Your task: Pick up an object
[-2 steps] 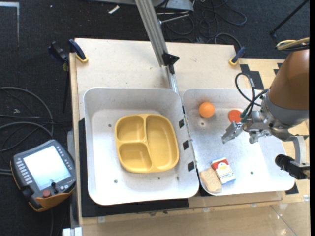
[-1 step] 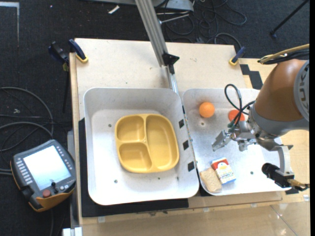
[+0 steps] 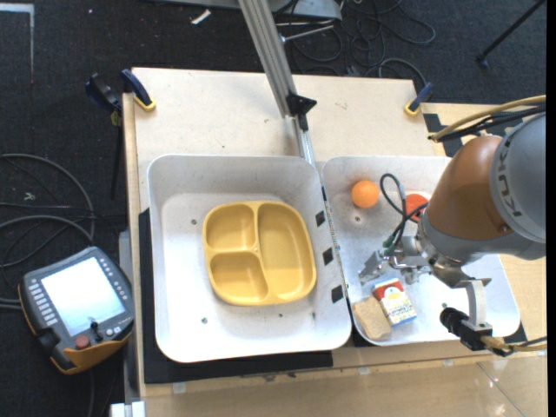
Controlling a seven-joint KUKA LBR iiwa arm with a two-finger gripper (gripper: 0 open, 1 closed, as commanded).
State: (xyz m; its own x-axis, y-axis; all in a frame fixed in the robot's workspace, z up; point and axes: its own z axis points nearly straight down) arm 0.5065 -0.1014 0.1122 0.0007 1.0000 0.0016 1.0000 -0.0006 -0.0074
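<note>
In the right bin (image 3: 499, 315), my gripper (image 3: 391, 263) hangs low over the floor near the bin's left-centre. Just below it lies a small red, white and blue box (image 3: 396, 303), with a tan sponge-like block (image 3: 372, 319) touching the box's left side. An orange ball (image 3: 366, 194) rests near the bin's far left corner. Beside it is a red object (image 3: 416, 204), partly hidden behind the arm's orange band (image 3: 469, 194). I see nothing in the gripper.
The left bin (image 3: 174, 233) holds a yellow divided plate (image 3: 259, 252). A slanted metal pole (image 3: 274, 59) comes down to the bins' shared far edge. A black cable loops beside the ball. Yellow clamps (image 3: 139, 94) sit at the bench's far corners.
</note>
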